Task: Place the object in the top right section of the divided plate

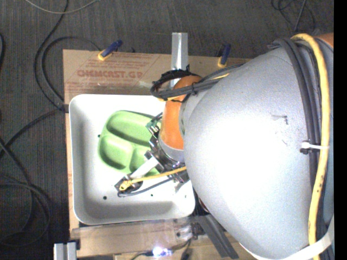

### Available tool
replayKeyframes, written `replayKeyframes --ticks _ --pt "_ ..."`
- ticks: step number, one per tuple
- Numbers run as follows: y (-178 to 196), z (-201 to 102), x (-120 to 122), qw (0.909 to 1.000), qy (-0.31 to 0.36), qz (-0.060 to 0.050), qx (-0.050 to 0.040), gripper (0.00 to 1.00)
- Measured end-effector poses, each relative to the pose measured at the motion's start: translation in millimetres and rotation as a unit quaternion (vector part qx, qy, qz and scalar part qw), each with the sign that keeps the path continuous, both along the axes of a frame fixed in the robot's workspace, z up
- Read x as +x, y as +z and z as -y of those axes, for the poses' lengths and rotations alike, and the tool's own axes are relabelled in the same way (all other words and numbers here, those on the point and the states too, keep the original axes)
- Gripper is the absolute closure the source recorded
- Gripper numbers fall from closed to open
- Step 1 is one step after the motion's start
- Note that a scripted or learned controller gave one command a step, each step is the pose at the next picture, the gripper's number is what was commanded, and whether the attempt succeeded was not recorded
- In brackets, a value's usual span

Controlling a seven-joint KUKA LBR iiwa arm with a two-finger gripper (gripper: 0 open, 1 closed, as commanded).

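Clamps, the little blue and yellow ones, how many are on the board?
2. One blue and yellow clamp grips the cardboard's top edge at left; the other sits at top right beside the grey arm, which may hide more.

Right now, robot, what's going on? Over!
Gripper low in the left white bin, below the green divided plate. Something small and yellowish at its tip, grasp unclear. Arm covers the right side.

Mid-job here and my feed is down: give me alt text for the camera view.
The grey arm reaches in from the right and covers much of the frame, its claw low over the floor of the white bin, just below a green divided plate. The bin rests on a brown board with clamps at its far edge.
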State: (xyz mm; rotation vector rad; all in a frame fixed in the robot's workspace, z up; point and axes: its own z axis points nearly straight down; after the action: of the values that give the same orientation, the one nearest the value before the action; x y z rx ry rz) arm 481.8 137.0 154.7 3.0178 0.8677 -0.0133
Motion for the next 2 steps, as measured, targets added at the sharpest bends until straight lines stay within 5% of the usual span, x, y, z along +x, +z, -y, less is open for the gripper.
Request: replayKeyframes --ticks 1,2 --pt "-63.2 11.7 8.5 0.9722 0.234 0.007 0.0055 0.0" --pt "27.7 47.3 29.9 0.942 0.336 0.001 0.0024 0.0"
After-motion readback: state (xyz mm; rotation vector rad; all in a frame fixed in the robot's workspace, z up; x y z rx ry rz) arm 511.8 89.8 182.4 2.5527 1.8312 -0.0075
